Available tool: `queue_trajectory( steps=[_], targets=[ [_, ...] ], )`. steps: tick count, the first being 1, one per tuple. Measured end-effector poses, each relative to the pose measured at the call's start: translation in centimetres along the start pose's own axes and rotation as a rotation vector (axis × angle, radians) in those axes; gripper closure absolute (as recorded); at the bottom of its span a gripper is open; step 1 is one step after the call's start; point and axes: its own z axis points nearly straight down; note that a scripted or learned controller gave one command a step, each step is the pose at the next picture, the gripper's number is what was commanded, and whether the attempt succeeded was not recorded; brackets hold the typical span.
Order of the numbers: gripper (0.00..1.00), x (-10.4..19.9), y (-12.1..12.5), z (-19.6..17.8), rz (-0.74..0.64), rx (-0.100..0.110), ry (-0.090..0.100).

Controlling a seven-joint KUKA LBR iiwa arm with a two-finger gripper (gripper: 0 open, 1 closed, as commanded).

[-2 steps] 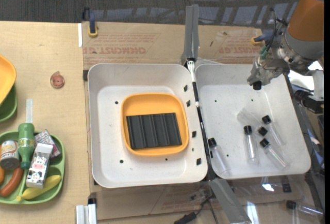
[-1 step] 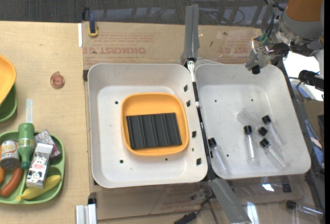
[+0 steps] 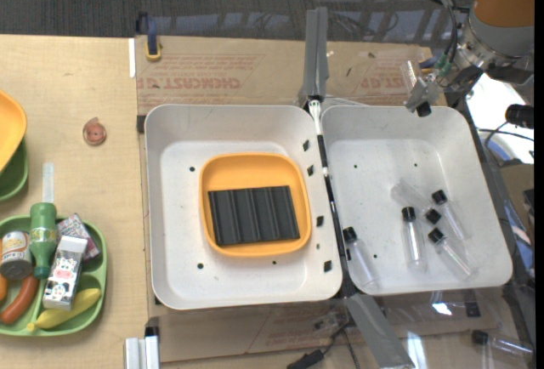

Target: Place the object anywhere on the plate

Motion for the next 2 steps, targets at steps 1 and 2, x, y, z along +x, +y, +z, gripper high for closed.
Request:
queue_trajectory(
  steps=[1,2],
  targets=[
    [1.00,-0.1,-0.1,3.0,-0.119,0.001,0.002],
    [1.00,-7.4,-3.2,-2.2,-0.169,-0.002,-0.001]
  ],
)
